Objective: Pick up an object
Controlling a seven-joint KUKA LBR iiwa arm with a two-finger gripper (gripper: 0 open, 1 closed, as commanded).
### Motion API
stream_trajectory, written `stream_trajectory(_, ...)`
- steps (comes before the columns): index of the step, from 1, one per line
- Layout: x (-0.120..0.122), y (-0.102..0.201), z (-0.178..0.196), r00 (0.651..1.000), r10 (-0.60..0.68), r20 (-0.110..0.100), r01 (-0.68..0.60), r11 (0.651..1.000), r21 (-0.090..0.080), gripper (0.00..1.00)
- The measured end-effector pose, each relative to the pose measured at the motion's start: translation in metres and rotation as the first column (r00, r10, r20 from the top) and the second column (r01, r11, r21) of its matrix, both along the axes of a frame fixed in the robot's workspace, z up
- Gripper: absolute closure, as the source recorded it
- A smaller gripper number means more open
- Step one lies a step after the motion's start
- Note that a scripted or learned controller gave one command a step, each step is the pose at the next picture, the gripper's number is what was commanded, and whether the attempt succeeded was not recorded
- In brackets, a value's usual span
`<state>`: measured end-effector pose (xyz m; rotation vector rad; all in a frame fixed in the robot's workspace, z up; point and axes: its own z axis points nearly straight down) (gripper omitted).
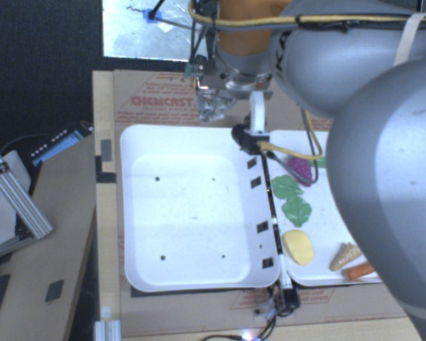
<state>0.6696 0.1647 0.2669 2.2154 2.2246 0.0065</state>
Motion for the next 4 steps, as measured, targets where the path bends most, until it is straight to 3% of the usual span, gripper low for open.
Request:
stream_trajectory(2,0.001,0.0,0.022,1.0,0.005,0.004,-0.005,1.0,0.001,1.0)
stream_trajectory(3,-0.002,0.071,0.041,1.0,0.006,0.0,-0.006,1.0,0.003,1.0)
stream_trajectory(4,0.0,0.002,0.027,1.0,-0.008,-0.004,0.008,1.0,-0.004,1.0)
